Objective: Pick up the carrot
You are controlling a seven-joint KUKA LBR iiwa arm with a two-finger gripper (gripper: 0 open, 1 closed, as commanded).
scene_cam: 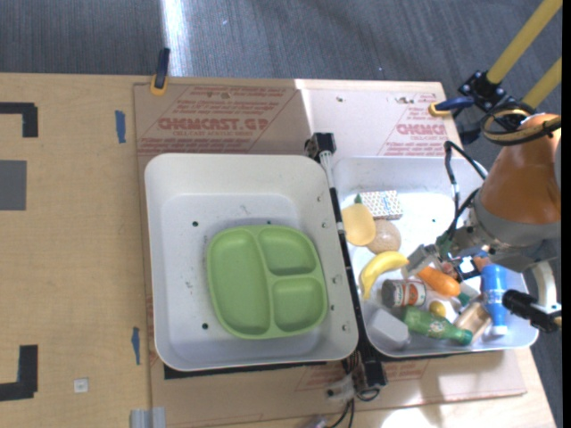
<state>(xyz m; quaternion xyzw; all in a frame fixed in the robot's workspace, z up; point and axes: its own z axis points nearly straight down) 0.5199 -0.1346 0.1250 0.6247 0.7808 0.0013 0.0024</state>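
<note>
The carrot (440, 281) is a short orange piece lying in the right bin (419, 178), among other toys near the bin's middle right. My gripper (440, 257) hangs just above and behind it, at the end of the grey arm with the orange band (526, 184) that comes in from the right. Its fingers stand open, one grey finger (419, 259) showing to the carrot's upper left. Nothing is between them, and the carrot rests on the bin's contents.
Around the carrot lie a banana (379, 268), a small can (403, 292), a green bottle (437, 325), a blue bottle (493, 297) and a grey block (388, 328). A yellow fruit (359, 224) sits farther back. The left bin (178, 239) holds a green divided plate (266, 279).
</note>
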